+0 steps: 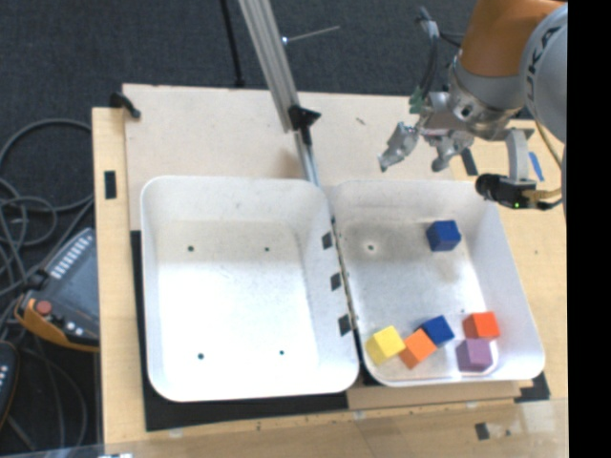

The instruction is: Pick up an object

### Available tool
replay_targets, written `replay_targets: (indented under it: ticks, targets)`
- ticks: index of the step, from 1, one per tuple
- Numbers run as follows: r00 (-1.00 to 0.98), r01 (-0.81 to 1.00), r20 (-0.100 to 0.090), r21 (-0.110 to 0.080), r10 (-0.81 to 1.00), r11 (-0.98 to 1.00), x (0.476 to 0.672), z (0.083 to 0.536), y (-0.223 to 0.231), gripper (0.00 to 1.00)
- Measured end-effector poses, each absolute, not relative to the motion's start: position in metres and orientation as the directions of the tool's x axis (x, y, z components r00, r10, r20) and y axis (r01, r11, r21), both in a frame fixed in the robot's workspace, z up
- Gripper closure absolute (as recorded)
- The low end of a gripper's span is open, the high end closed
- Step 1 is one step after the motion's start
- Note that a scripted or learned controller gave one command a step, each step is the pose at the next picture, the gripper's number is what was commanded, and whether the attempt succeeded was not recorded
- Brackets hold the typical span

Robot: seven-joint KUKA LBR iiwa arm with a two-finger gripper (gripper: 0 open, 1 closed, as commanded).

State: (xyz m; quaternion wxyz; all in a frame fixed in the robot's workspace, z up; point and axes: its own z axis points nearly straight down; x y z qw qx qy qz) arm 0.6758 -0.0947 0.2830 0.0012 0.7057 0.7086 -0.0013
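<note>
A: Camera view. Arm [506, 36] comes in from the upper right, orange band high, grey wrist below. Where's the gripper?

B: Gripper [417, 156] hangs over the bench just beyond the far rim of the right bin [511, 265]. Fingers spread apart, nothing between them. One finger [396, 149] points down-left, the other sits near the wrist.

A: Contents of that bin?

B: Six blocks. A blue cube [443, 235] sits alone in the far half, well apart from the rest. Along the near wall: yellow cube [385, 343], orange block [417, 347] touching it, a second blue block [438, 329] just behind the orange one. Further right, a red block [481, 325] with a purple cube [474, 354] right in front of it.

A: Gripper to nearest block?

B: Lone blue cube is closest, below and slightly right of the fingers in the frame. No contact with any block.

A: Left bin [239, 289]?

B: White floor with a few dark specks. A metal post [272, 60] slants up from where the two bins meet. Cables [38, 218] lie on the floor at left.
</note>
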Motion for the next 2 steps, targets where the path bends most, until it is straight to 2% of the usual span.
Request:
replay_targets:
  ticks: [1, 2]
  targets:
    - [0.005, 1.000, -0.003, -0.006, 1.000, -0.005, 0.678, 0.208, -0.148, 0.00]
    - [0.003, 1.000, -0.003, -0.004, 1.000, -0.003, 0.678, 0.093, -0.210, 0.00]
